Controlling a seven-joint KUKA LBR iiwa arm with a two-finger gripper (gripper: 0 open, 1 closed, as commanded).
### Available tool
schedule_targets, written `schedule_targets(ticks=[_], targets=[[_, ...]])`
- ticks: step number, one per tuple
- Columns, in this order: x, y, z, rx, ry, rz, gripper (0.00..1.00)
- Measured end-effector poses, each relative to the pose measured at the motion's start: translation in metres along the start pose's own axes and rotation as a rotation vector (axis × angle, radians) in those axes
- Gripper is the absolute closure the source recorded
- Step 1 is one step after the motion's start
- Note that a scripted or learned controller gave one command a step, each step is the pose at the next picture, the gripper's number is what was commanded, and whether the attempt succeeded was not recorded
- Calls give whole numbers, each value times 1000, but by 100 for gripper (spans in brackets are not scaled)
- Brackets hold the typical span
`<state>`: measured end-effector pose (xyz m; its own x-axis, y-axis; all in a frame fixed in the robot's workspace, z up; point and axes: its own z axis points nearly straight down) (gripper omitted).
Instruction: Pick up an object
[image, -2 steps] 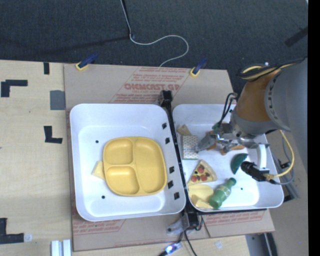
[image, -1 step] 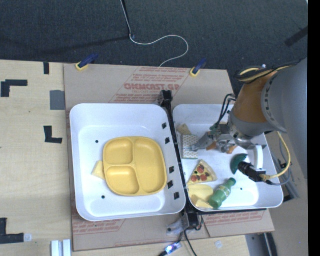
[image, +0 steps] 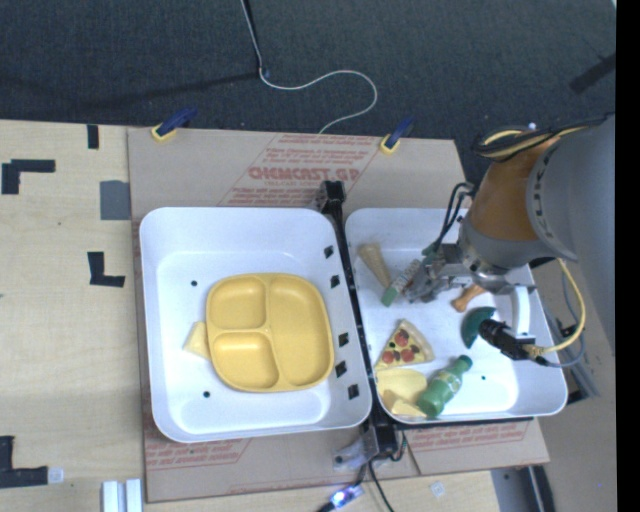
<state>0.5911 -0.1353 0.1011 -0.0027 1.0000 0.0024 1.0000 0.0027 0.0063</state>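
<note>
Right bin (image: 530, 400): gripper (image: 425, 280) low near its middle; whether the claw is apart or together cannot be told. Just left of it, a green marker (image: 392, 291) and a tan wooden stick (image: 374, 264). Nearer the front: pizza slice (image: 405, 345), green bottle (image: 443, 386). Left bin (image: 170, 300): yellow divided plate (image: 270, 332).
</note>
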Motion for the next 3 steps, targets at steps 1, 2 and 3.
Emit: schedule_targets(ticks=[1, 2, 3], targets=[[3, 0, -42, 5, -2, 1, 100], [3, -1, -83, 5, -2, 1, 100], [4, 0, -124, 6, -2, 1, 100]])
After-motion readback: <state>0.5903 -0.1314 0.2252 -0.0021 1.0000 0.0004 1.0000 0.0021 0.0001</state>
